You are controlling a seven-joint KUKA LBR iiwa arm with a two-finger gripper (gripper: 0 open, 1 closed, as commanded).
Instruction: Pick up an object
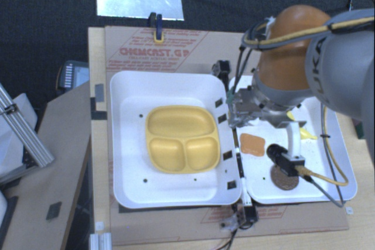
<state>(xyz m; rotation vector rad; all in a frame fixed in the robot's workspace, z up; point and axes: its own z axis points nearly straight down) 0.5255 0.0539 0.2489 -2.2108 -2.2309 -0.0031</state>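
status: pick not done as far as i can see. grey arm with the orange band [293, 50] reaches in from the right and sits low over the right shallow white bin [340, 181], wrist near the divider between the two bins. the tool [243, 117] is down at the bin's left edge, close to the flat orange rectangular piece [253, 144], just up-left of it. can't tell whether it's spread or pressed together; wrist hardware and cables cover it. nothing visibly lifted.

candidates in the right bin:
- flat orange rectangular piece, lying flat on the bin floor, nearest the tool
- round brown disc [285, 178], near the front wall, partly under a black cable fitting
- small yellow item [307, 134], mostly hidden behind the arm, can't identify

left shallow white bin [126, 143] holds a yellow three-compartment plastic tray [181, 139], roughly centred, flat, well apart from the tool.

judgement: approach or descent stage. left to do: close on something, raise it clear of the bin. orange piece looks like the likely target, but it's thin and flat, so a miss is plausible.
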